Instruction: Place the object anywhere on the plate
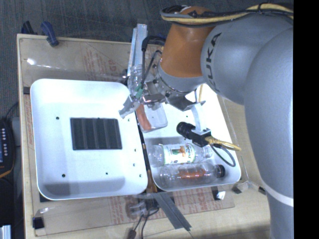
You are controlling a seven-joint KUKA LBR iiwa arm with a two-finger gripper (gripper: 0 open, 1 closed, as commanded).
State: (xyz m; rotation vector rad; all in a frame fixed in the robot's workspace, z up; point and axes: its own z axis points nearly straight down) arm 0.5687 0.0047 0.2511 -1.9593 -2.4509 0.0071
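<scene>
Clear bottle (pixel 182 155) in right bin (pixel 230 133), beside a second bottle (pixel 192 173).

**Bench and floor around the bins**

From my feed I see a pale wooden bench (pixel 75 210) with faint red print, standing on dark grey carpet (pixel 75 6). Blue clamps (pixel 49 34) grip its far-left edge. Strong light glares on the right. Black equipment (pixel 5 143) sits at the left edge.

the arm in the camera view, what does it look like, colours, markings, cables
The arm is bulky, rounded and grey, with an orange band above the wrist and dark KUKA lettering on the grey shell. Yellow and black cables run over its top. The gripper is a small metallic assembly with thin wires around it.
</scene>
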